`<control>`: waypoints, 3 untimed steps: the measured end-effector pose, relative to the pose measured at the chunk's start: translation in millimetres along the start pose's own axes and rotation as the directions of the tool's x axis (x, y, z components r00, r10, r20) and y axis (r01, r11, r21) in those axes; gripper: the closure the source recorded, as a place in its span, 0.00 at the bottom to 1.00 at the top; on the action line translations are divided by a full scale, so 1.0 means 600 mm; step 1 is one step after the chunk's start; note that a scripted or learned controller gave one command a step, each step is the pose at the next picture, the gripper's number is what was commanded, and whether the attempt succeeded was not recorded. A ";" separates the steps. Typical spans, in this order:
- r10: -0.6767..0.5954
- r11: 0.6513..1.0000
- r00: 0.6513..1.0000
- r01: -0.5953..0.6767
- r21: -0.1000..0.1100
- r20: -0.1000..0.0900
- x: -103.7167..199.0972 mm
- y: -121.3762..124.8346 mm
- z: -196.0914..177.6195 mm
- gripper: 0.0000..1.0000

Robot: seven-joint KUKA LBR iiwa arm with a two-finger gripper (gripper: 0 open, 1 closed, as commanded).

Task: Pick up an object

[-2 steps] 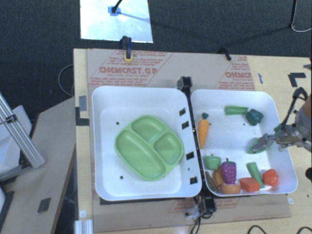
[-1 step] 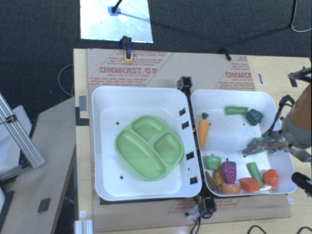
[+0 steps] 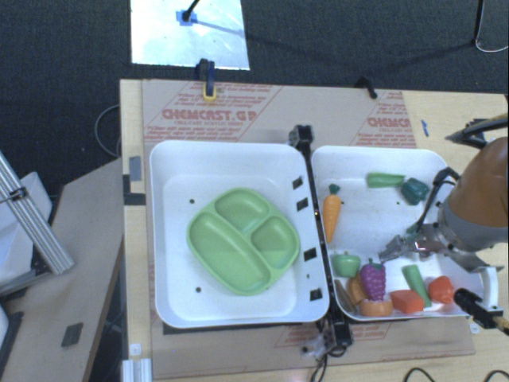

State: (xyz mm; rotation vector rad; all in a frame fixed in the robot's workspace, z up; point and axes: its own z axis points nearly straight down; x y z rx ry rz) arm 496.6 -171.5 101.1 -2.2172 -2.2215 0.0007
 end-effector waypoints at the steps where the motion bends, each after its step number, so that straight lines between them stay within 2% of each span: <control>1: 0.001 1.000 1.000 -0.001 -0.002 0.001 0.000 0.001 0.028 0.00; 2: 0.001 1.000 1.000 -0.001 -0.005 0.002 0.000 0.002 0.010 1.00; 3: -0.002 1.000 1.000 0.002 -0.007 0.003 0.005 -0.001 -0.094 1.00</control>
